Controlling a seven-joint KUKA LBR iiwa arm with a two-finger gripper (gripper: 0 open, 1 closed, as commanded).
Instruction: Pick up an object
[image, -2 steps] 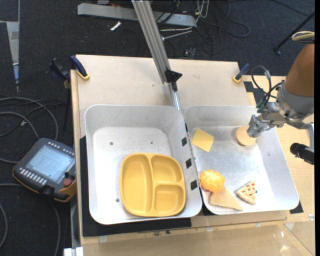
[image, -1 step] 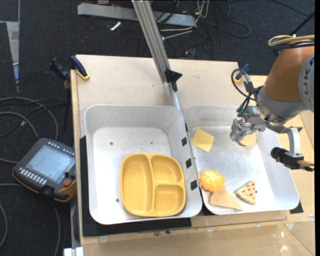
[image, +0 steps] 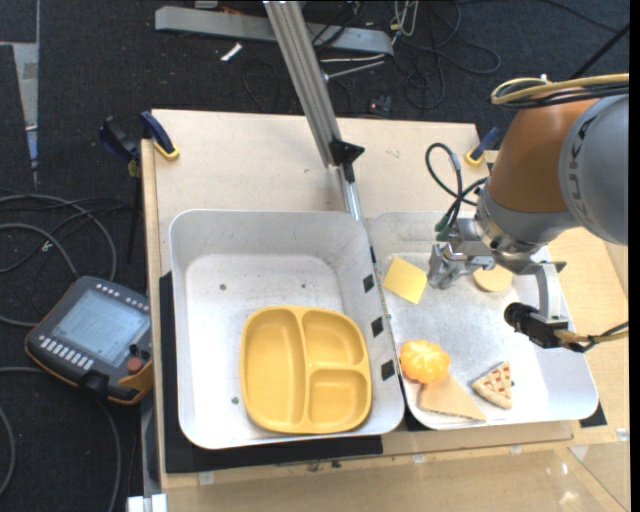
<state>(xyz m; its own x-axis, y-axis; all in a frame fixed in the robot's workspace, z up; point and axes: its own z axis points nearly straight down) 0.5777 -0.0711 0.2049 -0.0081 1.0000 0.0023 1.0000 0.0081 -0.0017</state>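
Camera view: tool (image: 447, 268) low in the right bin (image: 560, 400), fingers too small to tell spread or pressed. Yellow cheese slice (image: 406, 279) sits just at its nine o'clock, untouched. Risk: closing beside it. Orange (image: 424, 361), pizza slice (image: 494, 384) at six o'clock; yellow tray (image: 305, 370) left.

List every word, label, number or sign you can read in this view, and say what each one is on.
"KU": part of a dark lettered name on the grey arm, cut off at the picture's edge.
Teach pendant on the floor: its screen and buttons are too small and blurred to read.
Yellow divided tray, left bin, right bin, orange and pizza slice toy: no lettering that I can make out.
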